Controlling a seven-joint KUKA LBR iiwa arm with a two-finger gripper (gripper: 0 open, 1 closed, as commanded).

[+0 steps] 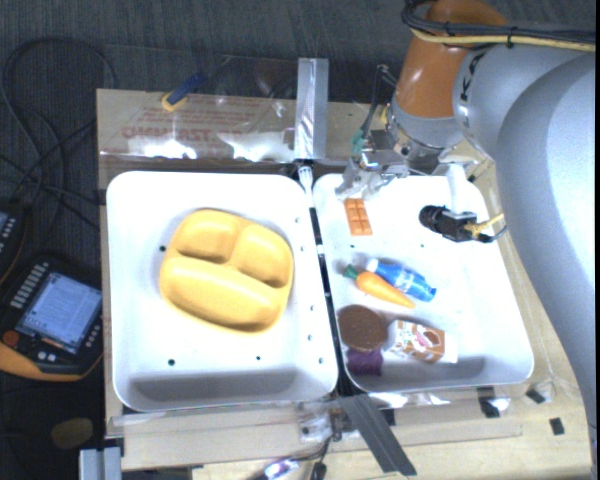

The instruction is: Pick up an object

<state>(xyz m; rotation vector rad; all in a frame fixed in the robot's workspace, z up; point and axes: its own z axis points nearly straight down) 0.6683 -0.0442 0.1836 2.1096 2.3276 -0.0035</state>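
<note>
Currently I cannot tell the gripper (365, 173) state; hovering at twelve o'clock of the orange bar (357, 216), near the right bin (500, 298) wall — collision risk.

We take this for a robotics lab. A wooden bench (115, 128) carries two white bins (130, 368), loose black cables (40, 118) trail over dark carpet, and a handheld control pendant (40, 318) lies beside the bench.

I see open floor along the right bin (500, 308)'s right side; carrot (383, 288), bottle (404, 278) and brown disc (360, 326) crowd its left.
</note>
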